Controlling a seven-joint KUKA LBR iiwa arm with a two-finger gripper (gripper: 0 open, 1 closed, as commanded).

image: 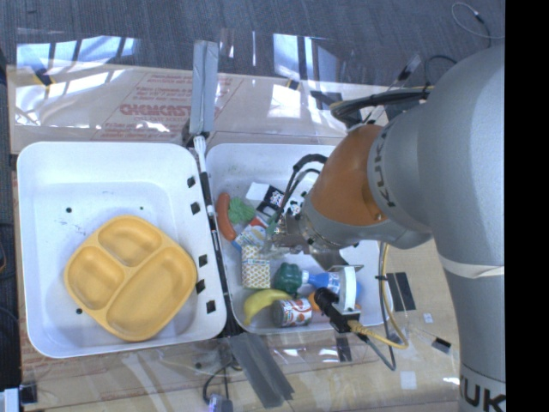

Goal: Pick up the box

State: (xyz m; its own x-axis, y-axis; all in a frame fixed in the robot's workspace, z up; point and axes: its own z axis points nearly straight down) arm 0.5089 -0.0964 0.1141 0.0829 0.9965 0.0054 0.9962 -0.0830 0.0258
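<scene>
Camera view looks down on the box (255,270), a small pale patterned carton standing in the right bin (225,163), close to that bin's left wall. Just right of the box is a green bottle (289,276); below the box lies a banana (262,301), with a red-labelled can (296,312) beside it. Above the box sits a red and orange toy (226,215), and farther up a black and white packet (270,198). The gripper (280,230) hangs just above and right of the box, amid the clutter; I cannot tell how its fingers stand. Behind it the orange band (343,183) and the grey arm (446,144) cover the bin's right part. Left of the box, past the divider, the left bin (43,178) holds a yellow divided plate (129,275). Beyond the bins the surface (111,101) carries clear sheeting over printed cardboard, then dark carpet (257,3).
</scene>
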